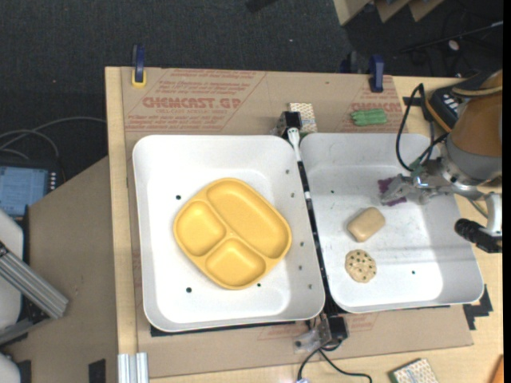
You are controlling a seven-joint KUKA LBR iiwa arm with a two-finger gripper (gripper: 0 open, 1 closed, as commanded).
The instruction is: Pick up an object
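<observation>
In the right bin (447,294) lie a tan, bread-like block (366,223) near the middle and a round chocolate-chip cookie (360,265) just in front of it. My gripper (394,189) reaches in from the right and hangs low over the bin's back part, up and to the right of the tan block. A small dark purplish shape sits at its tip; I cannot tell whether it belongs to the gripper or is an object. The grey arm with its orange band (481,126) rises at the right edge.
The left bin (152,182) holds a yellow three-compartment plate (231,231). A small green object (368,117) lies on the cardboard behind the right bin. Black cables (411,126) hang beside the arm. A clip sits between the bins at the back (293,123).
</observation>
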